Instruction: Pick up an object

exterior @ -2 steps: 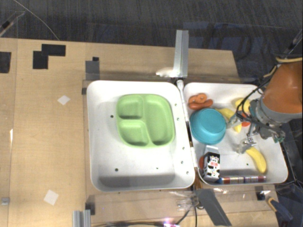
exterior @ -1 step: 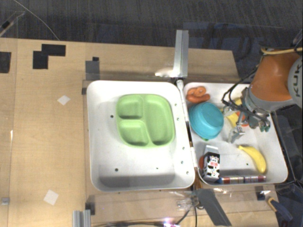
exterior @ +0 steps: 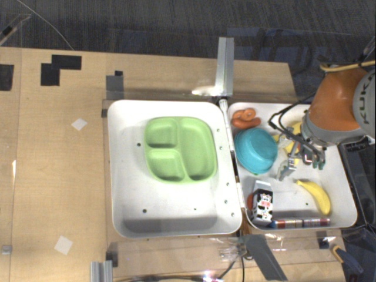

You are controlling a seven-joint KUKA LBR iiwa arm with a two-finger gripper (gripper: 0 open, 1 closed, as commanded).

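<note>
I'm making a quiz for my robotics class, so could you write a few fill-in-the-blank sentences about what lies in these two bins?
1. The green divided tray lies in the ____ bin of the camera view.
2. The bowl in the right bin is ____ in colour.
3. The yellow fruit near the right bin's lower corner is a ____.
4. The gripper hangs between the bowl and the ____.

Missing words: left; blue; banana; banana

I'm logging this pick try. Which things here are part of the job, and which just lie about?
Job:
gripper, over the right bin
blue bowl
banana
orange toy
markers

Lying about:
green divided tray in the left bin
</note>
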